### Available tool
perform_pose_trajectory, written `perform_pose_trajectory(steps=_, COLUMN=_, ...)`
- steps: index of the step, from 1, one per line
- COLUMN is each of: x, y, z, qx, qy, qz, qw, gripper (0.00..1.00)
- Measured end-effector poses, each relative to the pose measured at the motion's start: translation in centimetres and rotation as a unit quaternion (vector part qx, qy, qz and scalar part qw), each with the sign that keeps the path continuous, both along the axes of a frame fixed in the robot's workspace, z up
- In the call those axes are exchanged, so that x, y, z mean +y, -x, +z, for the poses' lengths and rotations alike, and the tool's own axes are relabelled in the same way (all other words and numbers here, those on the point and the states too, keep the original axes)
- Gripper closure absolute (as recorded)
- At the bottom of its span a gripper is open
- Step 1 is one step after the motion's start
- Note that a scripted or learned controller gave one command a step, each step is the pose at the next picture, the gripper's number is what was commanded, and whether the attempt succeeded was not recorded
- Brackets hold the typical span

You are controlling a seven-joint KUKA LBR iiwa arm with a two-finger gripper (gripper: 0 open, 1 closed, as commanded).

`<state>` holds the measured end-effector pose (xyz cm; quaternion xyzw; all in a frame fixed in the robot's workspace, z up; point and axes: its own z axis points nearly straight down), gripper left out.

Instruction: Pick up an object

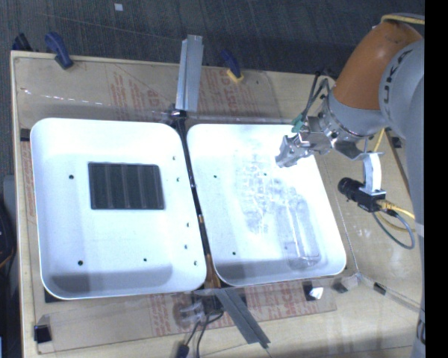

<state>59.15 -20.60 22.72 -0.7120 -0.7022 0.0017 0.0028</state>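
Note:
A dark grey ribbed rectangular block (126, 186) lies flat in the left bin (52, 136). In the right bin (209, 148) I see faint see-through items: a clear tube-like piece (301, 233) near the front right and a clear patterned piece (255, 189) in the middle. My gripper (290, 154) hangs over the back right part of the right bin, beyond the clear items and apart from them. Nothing shows in its grasp.
A metal bar (189, 73) rises at the back between the bins. Blue clamps (60, 51) hold the board's far edge. A black cable fitting (358, 191) and cables lie right of the right bin. The grey arm with its orange band (369, 66) comes in from the right.

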Motion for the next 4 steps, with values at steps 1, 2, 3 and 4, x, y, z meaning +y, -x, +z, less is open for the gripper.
perform_pose_trajectory(steps=1, x=1.3, y=-1.4, z=-2.6, qx=0.000, qy=0.0001, qz=-0.053, qw=0.9986, gripper=1.00)
perform_pose_trajectory(steps=2, x=2.0, y=-2.8, z=-4.5, qx=0.000, qy=-0.0011, qz=0.026, qw=0.9997, gripper=1.00)
perform_pose_trajectory(steps=3, x=2.0, y=-2.8, z=-4.5, qx=0.000, qy=-0.0011, qz=0.025, qw=0.9997, gripper=0.00)
perform_pose_trajectory(steps=4, x=-0.3, y=-1.7, z=-13.6, qx=-0.001, qy=0.0006, qz=-0.043, qw=0.9991, gripper=0.00)
